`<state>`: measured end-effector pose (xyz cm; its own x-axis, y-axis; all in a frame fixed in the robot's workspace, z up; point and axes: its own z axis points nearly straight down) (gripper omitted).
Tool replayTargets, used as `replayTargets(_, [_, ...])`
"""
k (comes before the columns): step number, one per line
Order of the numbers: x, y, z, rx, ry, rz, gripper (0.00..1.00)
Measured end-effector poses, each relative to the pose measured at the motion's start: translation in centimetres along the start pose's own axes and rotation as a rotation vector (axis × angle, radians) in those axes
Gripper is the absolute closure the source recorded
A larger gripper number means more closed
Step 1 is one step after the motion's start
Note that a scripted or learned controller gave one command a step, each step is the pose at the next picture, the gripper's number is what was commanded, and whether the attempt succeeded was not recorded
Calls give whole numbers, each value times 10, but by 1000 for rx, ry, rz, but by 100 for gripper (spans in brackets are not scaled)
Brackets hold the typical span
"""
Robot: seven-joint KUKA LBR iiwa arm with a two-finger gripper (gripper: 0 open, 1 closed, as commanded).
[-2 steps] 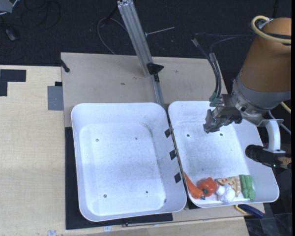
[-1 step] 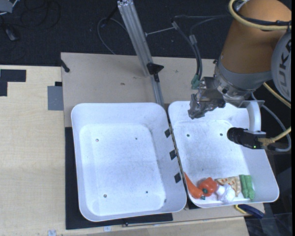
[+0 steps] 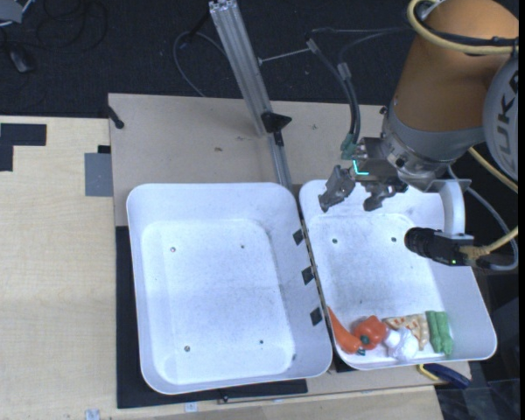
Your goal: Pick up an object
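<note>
My gripper (image 3: pixel 356 194) hangs over the far edge of the right bin (image 3: pixel 381 252), its two dark fingers spread apart with nothing between them. A small heap of objects lies along that bin's near edge, well away from the gripper: an orange-red pepper-like piece (image 3: pixel 341 335), a red object (image 3: pixel 371 328), a tan crinkled piece (image 3: pixel 409 325), a white lump (image 3: pixel 401 345) and a green ridged object (image 3: pixel 439 332).
The left bin (image 3: pixel 214 283) sits beside the right one, joined by black clips (image 3: pixel 308 275). A slanted metal rail (image 3: pixel 245 68) rises behind the bins. A black cylinder (image 3: pixel 433 244) on the arm's side juts over the right bin. Cables trail at the back.
</note>
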<state>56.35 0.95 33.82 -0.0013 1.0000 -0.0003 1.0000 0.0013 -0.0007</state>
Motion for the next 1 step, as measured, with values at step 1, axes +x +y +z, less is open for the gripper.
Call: replayTargets(1, [-1, 0, -10, 0, 0, 1, 100])
